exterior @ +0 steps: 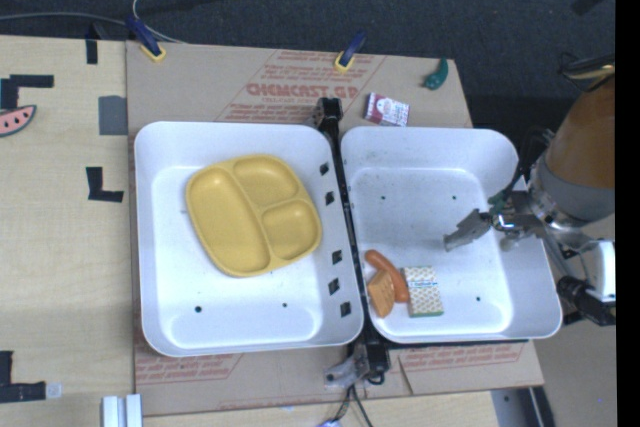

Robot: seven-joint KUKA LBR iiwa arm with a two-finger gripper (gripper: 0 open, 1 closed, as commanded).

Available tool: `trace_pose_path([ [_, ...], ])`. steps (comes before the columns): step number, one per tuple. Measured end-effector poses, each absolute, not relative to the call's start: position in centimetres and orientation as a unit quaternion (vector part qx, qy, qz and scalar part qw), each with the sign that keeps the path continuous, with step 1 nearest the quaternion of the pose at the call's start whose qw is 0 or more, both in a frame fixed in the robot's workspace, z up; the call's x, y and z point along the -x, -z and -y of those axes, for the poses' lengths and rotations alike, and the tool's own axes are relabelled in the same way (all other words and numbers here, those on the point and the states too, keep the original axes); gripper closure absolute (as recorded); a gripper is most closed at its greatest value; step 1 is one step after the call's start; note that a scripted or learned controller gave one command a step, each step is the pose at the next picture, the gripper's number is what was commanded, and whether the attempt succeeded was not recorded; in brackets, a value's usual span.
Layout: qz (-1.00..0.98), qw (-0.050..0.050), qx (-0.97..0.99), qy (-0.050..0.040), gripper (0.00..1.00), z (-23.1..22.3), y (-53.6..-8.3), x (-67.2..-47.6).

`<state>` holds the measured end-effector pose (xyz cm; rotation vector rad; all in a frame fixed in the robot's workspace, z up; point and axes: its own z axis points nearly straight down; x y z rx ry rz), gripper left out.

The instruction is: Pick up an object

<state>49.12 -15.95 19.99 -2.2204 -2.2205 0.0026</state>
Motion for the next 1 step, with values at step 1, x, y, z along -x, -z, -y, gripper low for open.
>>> trace_pose_path([
  [1,0.707,-0.002,0.707,0.0018,0.00,9.75,-9.88,-51.46],
])
